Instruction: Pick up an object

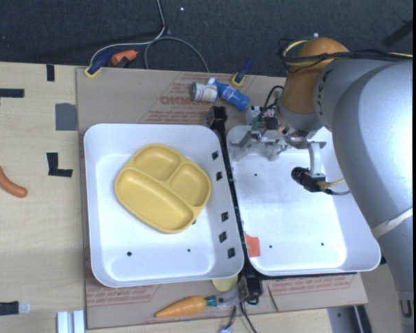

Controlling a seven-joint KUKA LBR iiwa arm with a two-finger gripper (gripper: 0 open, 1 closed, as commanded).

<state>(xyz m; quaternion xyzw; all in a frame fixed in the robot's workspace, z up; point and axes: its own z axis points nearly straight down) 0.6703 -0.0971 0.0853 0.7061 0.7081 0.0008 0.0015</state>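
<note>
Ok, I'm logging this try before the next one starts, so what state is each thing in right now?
Yellow plate: lying flat in the left bin, right side up, its three sections bare.
Right bin: arm reaching over its far end.
Gripper: low at the right bin's far edge; no object seen in it.
Carrot: lying on the bench, outside the bins.
Sausage: lying on the bench, far left.

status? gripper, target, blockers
Gripper over right bin, far-left corner. Yellow divided plate sits untouched in left bin. Nothing on top of it.
</note>
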